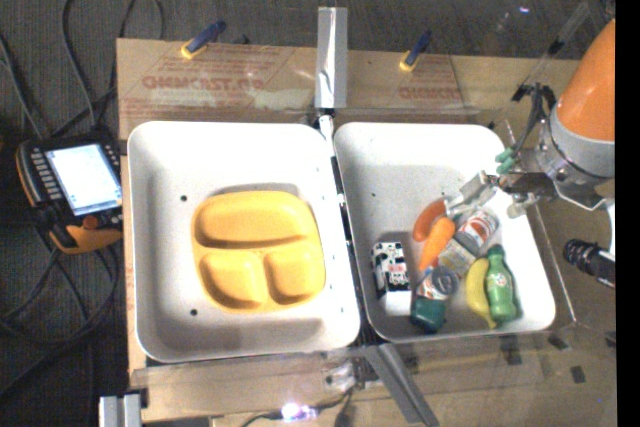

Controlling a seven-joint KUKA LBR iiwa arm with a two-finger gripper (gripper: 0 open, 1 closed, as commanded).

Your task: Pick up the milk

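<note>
**Milk pick: clutter risk at front of right bin**

Milk [391, 267] (small cow-print carton) is in the right bin [400, 150], near its front edge, close to the left wall and lying on its side, I think. Touching or just beside its right side: teal can [432, 298]. Carrot [434, 233] is just beyond that, then a clear bottle [471, 237], banana [478, 291] and green bottle [499, 287] toward the front right corner.

Gripper [478, 193] hangs over the right half of the bin, above the carrot/bottle cluster, not over the milk. Jaws: cannot tell how far open, nothing visibly held.

Risks:
- Descent from the current spot hits the carrot or clear bottle, so wrong object grabbed.
- Little room on the milk's right, so a finger may land on the teal can and shove or pinch both.
- Left wall is close, so a finger could clip it.
- Carton lying flat could slip out.

Left bin [160, 215] holds the yellow tray [258, 245]; irrelevant.
</note>
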